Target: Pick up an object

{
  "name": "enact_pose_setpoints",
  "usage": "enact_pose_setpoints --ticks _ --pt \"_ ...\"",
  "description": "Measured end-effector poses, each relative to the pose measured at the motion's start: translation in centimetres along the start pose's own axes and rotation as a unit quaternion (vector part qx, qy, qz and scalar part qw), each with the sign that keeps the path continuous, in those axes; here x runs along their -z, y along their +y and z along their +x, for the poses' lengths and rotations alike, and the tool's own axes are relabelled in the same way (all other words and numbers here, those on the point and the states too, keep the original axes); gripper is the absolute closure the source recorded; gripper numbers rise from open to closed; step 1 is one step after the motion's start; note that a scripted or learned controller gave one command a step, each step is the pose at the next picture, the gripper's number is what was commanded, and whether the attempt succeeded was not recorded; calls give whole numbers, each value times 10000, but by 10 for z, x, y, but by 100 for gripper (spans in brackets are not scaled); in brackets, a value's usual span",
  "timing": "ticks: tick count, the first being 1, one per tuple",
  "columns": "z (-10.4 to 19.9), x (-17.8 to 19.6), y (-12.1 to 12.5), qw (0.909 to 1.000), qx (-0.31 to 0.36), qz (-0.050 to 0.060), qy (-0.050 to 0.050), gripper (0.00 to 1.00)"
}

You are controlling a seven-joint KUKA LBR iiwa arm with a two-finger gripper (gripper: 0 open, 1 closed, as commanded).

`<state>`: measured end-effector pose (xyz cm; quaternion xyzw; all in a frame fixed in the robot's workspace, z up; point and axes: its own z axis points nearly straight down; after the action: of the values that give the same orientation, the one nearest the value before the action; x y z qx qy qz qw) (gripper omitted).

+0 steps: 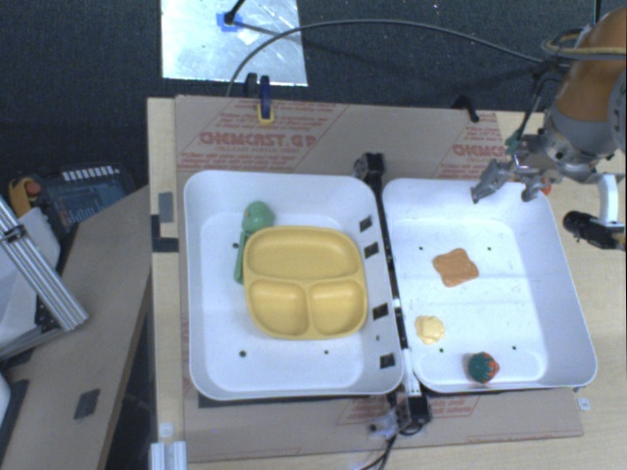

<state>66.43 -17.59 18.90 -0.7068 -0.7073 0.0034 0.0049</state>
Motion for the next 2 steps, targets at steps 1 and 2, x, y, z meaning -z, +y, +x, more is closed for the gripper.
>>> enact_pose_setpoints --ticks 1,2 --pt "1 9 3 10000 13 -68 -14 0" --pt "11 -39 4 10000 29 -55 -10 0"
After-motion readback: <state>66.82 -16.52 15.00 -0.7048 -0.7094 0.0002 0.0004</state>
